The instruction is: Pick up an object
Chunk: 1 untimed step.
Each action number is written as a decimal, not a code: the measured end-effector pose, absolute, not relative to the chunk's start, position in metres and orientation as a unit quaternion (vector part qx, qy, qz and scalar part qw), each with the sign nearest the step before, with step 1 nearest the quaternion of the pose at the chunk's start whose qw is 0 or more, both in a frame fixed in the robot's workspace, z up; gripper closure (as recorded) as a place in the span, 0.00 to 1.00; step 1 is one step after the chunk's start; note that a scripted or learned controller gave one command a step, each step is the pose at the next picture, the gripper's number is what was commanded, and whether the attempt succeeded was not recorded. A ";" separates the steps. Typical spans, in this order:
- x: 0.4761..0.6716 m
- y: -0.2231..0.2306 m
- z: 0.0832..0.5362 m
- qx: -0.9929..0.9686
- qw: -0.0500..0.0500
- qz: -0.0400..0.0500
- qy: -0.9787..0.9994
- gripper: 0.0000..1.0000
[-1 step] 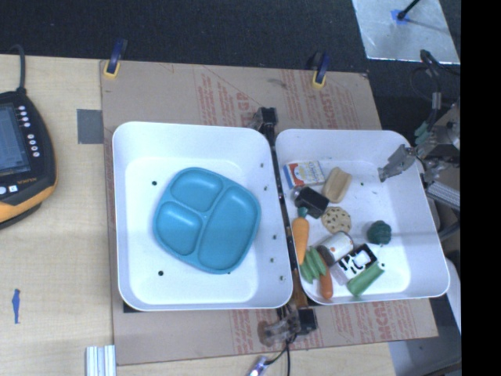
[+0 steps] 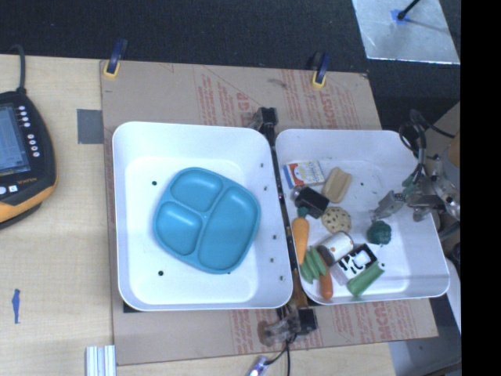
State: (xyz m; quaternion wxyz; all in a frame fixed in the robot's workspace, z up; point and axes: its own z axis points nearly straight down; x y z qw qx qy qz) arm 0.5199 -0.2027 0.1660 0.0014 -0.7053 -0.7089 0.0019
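End effector (image 2: 409,198) above right bin (image 2: 407,284), fingers apart, holding nothing; teal ball (image 2: 380,232) near

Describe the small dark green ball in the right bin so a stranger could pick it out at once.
Start at the right white bin, the one crowded with toy food rather than the one holding the blue divided plate. Go toward its right side, beside the gripper. The dark teal-green ball lies there apart from the pile; it is the only round, plain dark green piece, unlike the long green vegetables.
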 end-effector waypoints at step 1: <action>0.525 -0.192 0.091 -0.705 0.002 0.002 -0.709 0.00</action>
